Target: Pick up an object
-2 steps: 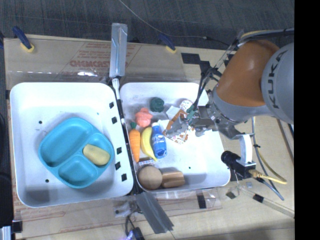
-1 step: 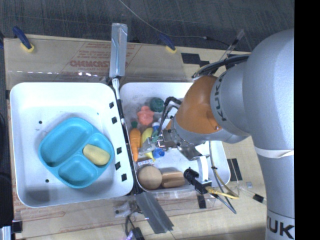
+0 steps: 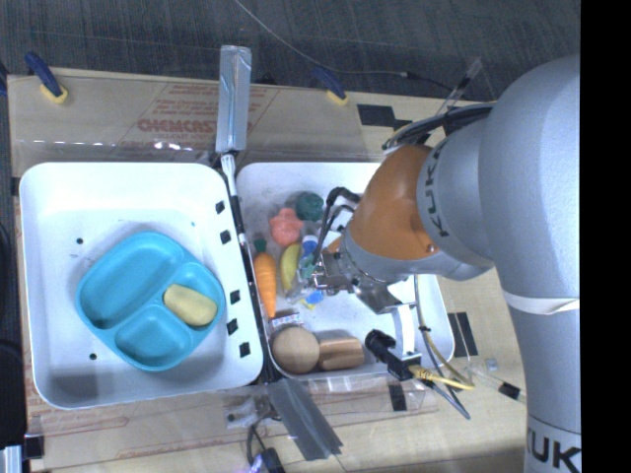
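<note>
The task names no particular object, so any of the toy foods crowded along the left side of the right bin point(image 3: 442, 335) could be the target: a carrot point(image 3: 265, 280), a banana point(image 3: 290, 266), a pinkish-orange piece point(image 3: 286, 228), a dark teal piece point(image 3: 310, 205), a round tan ball point(image 3: 294, 350) and a tan loaf-shaped block point(image 3: 339, 351) touching it. The gripper point(image 3: 317, 276) sits low over the banana and a small blue item point(image 3: 310, 254) just beside it, but the orange band and wrist hide its tip — I cannot tell how it is set, or whether anything is in it. The crowding is the main risk: banana, carrot and blue item lie pressed together, so a closing grasp could catch two at once, or nudge one aside and close on nothing. The carrot lies against the divider wall, leaving little room for a finger on that side. The round ball would likely roll if pushed off-centre. A black cable point(image 3: 338, 201) loops near the wrist and could snag on a lift. By count: two white bins, one blue divided plate point(image 3: 126, 294) in the left bin point(image 3: 59, 195) with one yellow lump point(image 3: 190, 304) on it, and seven small items in the right bin — one of each kind named.
</note>
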### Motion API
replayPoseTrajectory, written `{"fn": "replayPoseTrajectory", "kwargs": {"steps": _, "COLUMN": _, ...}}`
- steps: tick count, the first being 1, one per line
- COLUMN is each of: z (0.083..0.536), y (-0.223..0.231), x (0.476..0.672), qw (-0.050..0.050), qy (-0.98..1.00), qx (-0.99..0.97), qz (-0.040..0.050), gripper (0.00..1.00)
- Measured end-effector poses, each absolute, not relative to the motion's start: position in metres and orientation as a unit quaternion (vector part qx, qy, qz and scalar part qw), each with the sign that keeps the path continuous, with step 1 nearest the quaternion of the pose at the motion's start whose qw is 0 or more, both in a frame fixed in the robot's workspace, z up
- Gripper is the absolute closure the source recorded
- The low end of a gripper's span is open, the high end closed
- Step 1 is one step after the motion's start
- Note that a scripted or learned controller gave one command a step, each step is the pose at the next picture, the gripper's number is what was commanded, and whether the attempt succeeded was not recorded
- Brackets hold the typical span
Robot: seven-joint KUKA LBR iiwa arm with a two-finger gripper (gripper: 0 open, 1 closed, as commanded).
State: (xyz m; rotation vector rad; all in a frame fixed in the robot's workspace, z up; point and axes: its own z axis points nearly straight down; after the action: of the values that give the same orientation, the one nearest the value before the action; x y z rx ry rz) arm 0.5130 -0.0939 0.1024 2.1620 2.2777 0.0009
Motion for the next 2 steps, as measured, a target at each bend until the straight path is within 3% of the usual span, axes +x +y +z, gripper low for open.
{"fn": "replayPoseTrajectory", "kwargs": {"steps": 1, "z": 0.155, "y": -0.098, "x": 0.535, "qw": 0.000, "qy": 0.722, "qx": 0.692, "qz": 0.0003, "gripper": 1.00}}
{"fn": "replayPoseTrajectory", "kwargs": {"steps": 2, "z": 0.213, "y": -0.102, "x": 0.573, "qw": 0.001, "qy": 0.813, "qx": 0.582, "qz": 0.0000, "gripper": 1.00}}
